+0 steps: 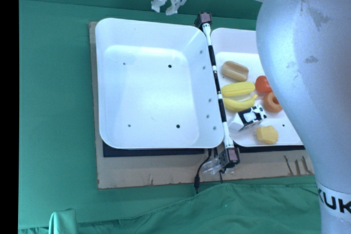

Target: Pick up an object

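Observation:
My gripper point(166, 6) hangs above the far rim of the left bin point(109, 35), over the green cloth, with its pale fingers point(157, 1) a little apart and nothing between them. The toy foods lie in the right bin point(236, 41), well to the right of and nearer than the gripper: a tan bread roll point(235, 70), a yellow corn cob point(237, 89), a banana point(240, 103), a red tomato point(262, 84), an orange doughnut point(272, 102), a black-and-white piece point(252, 115) and a yellow chunk point(267, 135). The arm hides the bin's right part.
A black-and-white rod point(215, 82) runs along the divide between the two bins. Both bins rest on a cardboard sheet point(148, 172) on green cloth. The big grey arm point(296, 63) overhangs the right side.

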Tool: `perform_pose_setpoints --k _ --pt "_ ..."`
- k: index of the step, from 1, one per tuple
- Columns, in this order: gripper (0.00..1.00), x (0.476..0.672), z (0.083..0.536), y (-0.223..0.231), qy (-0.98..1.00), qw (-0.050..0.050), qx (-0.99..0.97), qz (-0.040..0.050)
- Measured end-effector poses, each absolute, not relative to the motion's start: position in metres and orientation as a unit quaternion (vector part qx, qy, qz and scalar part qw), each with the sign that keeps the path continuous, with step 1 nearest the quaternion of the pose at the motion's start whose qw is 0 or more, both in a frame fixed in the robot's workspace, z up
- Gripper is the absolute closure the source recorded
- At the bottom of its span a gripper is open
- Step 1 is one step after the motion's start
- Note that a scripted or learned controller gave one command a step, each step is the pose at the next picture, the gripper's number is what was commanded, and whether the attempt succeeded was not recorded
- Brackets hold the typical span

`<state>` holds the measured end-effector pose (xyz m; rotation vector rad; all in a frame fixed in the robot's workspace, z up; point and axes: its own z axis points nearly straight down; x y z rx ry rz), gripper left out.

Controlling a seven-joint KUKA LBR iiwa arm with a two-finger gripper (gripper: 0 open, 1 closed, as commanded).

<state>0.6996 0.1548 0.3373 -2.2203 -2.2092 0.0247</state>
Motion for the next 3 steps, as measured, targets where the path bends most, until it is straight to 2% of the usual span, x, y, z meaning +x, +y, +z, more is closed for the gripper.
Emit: perform_pose_setpoints --k 1,2,3 --pt "1.00 0.701 0.374 0.168 -0.707 -0.001 -0.708 -0.0015" --pt "1.00 0.700 0.288 0.168 -0.706 0.002 -0.708 0.0040" --pt "1.00 0.703 0.304 0.169 -0.705 0.000 -0.709 -0.0004"
